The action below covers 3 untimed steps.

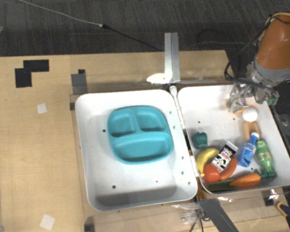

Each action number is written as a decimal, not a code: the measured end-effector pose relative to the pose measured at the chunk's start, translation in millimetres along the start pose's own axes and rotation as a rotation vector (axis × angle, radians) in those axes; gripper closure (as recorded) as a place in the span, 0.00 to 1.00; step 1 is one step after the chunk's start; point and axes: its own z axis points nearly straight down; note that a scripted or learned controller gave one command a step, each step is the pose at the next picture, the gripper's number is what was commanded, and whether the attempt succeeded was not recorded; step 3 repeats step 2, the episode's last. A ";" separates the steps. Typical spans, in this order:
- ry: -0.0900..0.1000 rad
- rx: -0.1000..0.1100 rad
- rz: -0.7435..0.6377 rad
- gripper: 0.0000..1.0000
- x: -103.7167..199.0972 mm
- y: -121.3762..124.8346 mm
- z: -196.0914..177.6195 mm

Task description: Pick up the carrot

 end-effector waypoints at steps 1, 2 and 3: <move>0.010 -0.003 0.348 1.00 17.5 82.5 -52.2; 0.011 0.001 0.491 1.00 15.3 24.0 15.4; 0.011 0.001 0.491 1.00 15.3 24.0 15.4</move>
